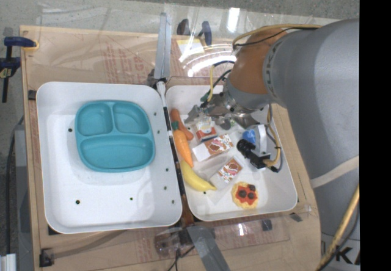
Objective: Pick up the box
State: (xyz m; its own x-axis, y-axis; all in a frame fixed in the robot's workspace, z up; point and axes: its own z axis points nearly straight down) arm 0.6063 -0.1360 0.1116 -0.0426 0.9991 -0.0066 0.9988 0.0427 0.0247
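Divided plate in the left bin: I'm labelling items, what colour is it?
Teal-blue all over; the divided plate shows clearly in the camera view, lying in the left bin.

The bench (91, 56) has a pale wooden top under a clear, glossy sheet that catches the light at the far side. Two shallow white bins rest directly on it, side by side and touching along their inner edges. The left bin (61, 202) sits toward the left end, the right bin (278, 193) just beside it. A blue clamp (11, 59) grips the bench's far left edge.
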